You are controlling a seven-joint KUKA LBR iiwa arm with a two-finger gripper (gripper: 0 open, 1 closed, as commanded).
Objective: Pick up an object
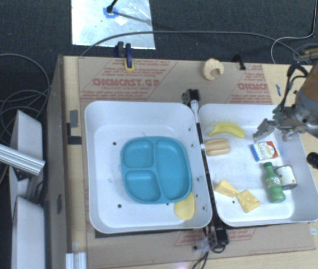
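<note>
The tool (272, 126) hangs over the right bin (307, 175), above the small carton (263, 151); fingers spread, holding nothing.

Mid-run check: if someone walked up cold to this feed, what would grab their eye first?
Probably the blue divided plate filling the left bin, with a yellow chip-like piece at its lower edge. Next, the cluster in the right bin: a banana, a hot-dog bun, cheese wedges, a green bottle and a small can. The gripper hangs over that bin's upper right, near a small carton.
</note>
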